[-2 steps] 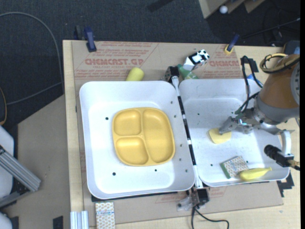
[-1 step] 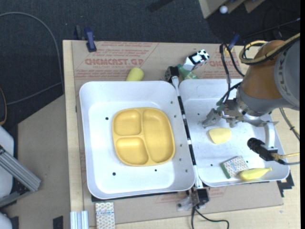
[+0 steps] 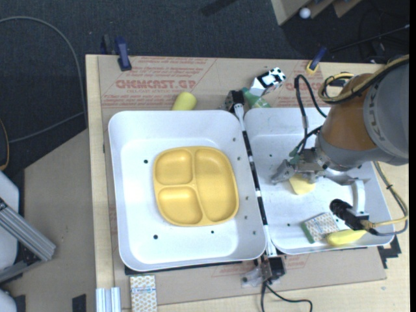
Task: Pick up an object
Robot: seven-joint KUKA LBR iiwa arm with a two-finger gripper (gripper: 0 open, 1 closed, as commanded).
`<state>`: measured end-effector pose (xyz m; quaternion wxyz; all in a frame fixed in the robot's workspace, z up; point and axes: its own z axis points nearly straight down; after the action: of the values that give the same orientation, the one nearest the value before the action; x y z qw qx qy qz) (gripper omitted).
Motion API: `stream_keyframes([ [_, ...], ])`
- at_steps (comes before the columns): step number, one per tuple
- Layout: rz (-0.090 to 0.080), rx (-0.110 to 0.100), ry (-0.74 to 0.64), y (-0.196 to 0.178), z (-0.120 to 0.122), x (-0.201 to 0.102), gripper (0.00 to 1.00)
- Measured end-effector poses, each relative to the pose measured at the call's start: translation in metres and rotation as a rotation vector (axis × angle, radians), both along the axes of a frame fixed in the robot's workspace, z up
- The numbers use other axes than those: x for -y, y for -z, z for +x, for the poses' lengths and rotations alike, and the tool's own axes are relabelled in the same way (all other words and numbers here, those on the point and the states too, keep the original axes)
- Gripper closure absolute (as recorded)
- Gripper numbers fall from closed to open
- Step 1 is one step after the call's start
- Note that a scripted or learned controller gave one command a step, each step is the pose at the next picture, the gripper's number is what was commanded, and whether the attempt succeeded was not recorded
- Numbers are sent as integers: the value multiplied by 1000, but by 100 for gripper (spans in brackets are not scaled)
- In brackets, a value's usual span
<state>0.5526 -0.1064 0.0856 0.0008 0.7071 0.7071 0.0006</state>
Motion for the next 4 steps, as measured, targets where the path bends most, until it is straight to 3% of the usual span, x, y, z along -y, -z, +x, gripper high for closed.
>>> stream_keyframes([
  [1, -2, 3, 1, -10, 1, 1, 100],
  [2, -1, -1, 0, -61, 24, 53, 100],
  [3, 1, 1, -3, -100, 93, -28, 100],
  [4, 1, 1, -3, -139, 115, -86, 100],
])
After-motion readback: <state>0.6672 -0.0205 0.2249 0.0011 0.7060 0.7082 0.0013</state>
